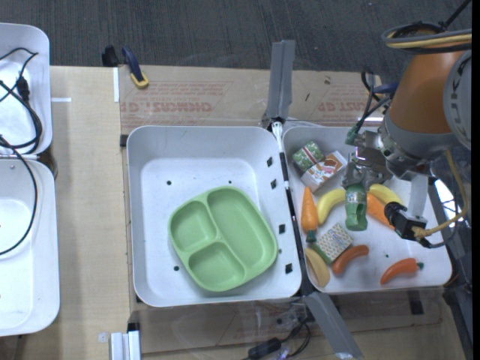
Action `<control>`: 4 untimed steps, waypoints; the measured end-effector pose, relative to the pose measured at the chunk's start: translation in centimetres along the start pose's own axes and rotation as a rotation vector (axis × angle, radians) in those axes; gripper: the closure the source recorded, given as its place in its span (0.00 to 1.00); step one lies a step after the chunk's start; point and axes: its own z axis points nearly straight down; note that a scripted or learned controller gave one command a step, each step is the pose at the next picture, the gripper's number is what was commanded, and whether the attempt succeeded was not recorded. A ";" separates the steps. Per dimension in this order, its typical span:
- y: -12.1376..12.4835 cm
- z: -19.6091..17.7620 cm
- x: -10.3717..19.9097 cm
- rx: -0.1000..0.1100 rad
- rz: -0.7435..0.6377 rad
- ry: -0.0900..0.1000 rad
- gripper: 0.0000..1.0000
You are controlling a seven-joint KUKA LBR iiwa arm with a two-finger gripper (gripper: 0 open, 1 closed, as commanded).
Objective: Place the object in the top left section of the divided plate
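Over right bin (442, 272), tool (358, 184) (crowded), plate (222, 238) clear

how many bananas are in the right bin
3: one banana beside the carrot, one under the gripper, one at the front-left; the arm may hide others.

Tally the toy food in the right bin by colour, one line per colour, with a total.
Orange: 4, carrot, piece, piece, piece by the gripper
Yellow: 3, banana, banana, piece
Green: 2, bottle, packet
White and red: 1, carton
Patterned: 1, packet
Total: 11
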 end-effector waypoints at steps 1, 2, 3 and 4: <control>-8.3 2.1 8.3 0.002 0.325 0.000 1.00; -7.2 3.8 1.2 0.000 0.170 0.001 1.00; -5.4 8.2 -6.0 0.001 0.109 0.002 1.00; -5.1 3.3 -6.7 -0.002 0.004 0.002 1.00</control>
